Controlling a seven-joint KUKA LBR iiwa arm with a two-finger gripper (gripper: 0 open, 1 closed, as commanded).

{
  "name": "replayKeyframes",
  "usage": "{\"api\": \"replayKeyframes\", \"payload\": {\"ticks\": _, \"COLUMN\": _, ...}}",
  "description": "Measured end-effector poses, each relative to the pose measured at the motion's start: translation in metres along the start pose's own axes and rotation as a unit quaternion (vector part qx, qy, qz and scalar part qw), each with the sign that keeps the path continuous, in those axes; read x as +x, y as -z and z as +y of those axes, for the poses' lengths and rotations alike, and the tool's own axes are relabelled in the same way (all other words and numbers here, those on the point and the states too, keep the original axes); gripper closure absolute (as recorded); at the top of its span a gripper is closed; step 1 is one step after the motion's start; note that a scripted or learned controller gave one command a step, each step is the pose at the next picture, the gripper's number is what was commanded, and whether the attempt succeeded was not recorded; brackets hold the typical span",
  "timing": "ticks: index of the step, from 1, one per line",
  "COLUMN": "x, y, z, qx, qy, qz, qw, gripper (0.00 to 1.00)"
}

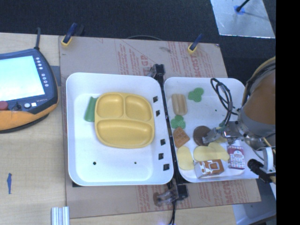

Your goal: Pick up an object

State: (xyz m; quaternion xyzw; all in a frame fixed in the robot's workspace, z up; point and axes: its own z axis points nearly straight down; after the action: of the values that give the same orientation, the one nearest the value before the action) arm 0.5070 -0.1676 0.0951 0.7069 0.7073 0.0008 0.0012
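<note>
Since you want near first: at the near edge of the right white plastic bin [187, 84] you've got a small brown-and-white printed carton [209, 168], lying flat. Just right of it is a red-and-white foil packet [236, 157]. Touching the carton's far side is a pale yellow flat soft piece [211, 152], and a second pale yellow oval piece [185, 158] lies to its left, by the bin's left wall.

Next row out, the gripper [219, 135] hangs low over the bin, just right of a dark brown round disc [200, 135]. You can't tell from this view whether it's parted, closed or clamped on anything, nor whether it touches the disc. The grey arm with orange band [262, 102] comes in from the right, and a black looped cable [221, 93] runs off it over the bin.

Left of the disc sits a brown square cracker-like piece [181, 137], then a small dark green lump [177, 122] beyond that. Farther still you've got a tan oblong bread-like piece [179, 104] and a green clover-shaped piece [196, 94] near the far wall. So your pick candidates are all loose in the right bin.

The left white bin [75, 139] holds a yellow three-compartment plastic plate [124, 119], with a green flat piece [90, 109] tucked against its left edge.

Both bins sit on a brown cardboard sheet [117, 55]. Far left on the wooden bench [28, 172] is an orange-and-grey teach pendant with a lit screen [23, 88]. Two blue-and-yellow clamps [69, 34] grip the cardboard's far edge.
</note>
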Motion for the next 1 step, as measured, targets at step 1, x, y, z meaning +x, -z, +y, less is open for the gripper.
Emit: {"api": "replayKeyframes", "payload": {"ticks": 1, "x": 0.0717, "y": 0.0003, "z": 0.0449, "qx": -0.002, "qy": 0.005, "qz": -0.001, "qw": 1.0000, "gripper": 0.00}}
